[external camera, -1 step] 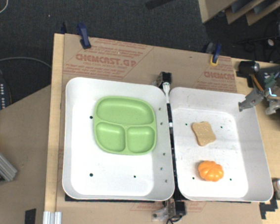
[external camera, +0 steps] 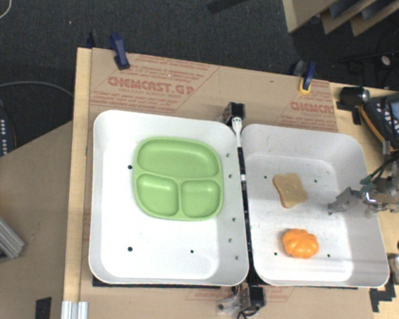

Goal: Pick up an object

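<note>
Gripper at right edge of right bin, finger state cannot tell; nothing visibly held. Orange object, tan piece unpicked; grasp pending

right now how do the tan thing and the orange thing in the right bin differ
The tan piece is flat and roughly rectangular, like a slice of bread; the orange one is rounded and lumpy, like a small pumpkin. The tan piece lies farther up the right bin, the orange one nearer its bottom edge. The tan piece is dull, the orange one bright. Both are small and lie apart from the gripper.
</note>
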`<state>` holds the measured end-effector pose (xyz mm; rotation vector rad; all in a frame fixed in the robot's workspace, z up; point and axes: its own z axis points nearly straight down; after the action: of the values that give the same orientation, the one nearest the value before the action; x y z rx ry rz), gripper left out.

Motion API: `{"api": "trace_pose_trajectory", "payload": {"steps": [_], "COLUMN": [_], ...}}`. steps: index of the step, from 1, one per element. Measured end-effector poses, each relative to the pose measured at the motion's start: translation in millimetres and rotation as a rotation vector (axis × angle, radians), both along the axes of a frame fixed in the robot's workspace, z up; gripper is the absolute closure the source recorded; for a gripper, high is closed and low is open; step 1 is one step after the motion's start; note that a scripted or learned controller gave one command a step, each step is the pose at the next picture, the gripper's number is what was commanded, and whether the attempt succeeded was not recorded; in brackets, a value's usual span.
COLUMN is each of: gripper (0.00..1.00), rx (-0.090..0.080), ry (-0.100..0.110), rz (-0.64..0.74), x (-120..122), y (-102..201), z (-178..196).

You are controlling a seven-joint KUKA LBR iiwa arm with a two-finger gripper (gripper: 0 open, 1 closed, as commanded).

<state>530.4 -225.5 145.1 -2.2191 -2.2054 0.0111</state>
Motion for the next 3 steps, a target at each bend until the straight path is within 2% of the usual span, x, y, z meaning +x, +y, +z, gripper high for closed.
{"api": "trace_pose_trajectory", "payload": {"steps": [1, 2, 3], "gripper": [0.0, 1.0, 1.0], "rx": [-0.002, -0.005, -0.011], "ry": [-0.012, -0.016, -0.028], "rz": [0.003, 0.005, 0.009], "x": [-54, -51, -32], "y": [1, 1, 1], "z": [44, 52, 161]}}
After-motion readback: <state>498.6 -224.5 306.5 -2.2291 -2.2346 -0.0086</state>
